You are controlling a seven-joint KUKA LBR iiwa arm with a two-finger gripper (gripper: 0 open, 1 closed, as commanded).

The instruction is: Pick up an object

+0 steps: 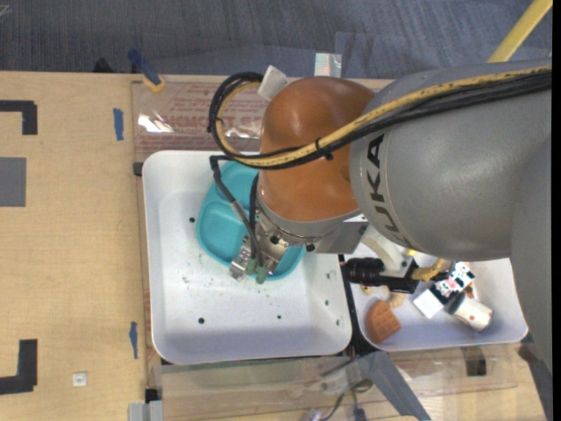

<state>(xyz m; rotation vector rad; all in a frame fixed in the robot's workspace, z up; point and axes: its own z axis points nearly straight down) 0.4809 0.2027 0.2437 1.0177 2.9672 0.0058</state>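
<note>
Teal bowl [219, 222] lies in the view's left-hand bin [175, 310], in its upper middle part, and its right side is hidden under the arm [456, 165]. The gripper [251, 268] is low at the bowl's lower right edge, with its tips at or just over the rim. Whether it is open or closed I cannot tell. Above it the arm's orange band [307, 147] and grey body cover the border between the bins. Small dark specks [202, 321] dot the left-hand bin's floor. In the right-hand bin [513, 323] an orange ball [381, 321] lies near the left wall, with a white toy [456, 295] near it. Both bins sit on the tan desk [70, 235].
</note>
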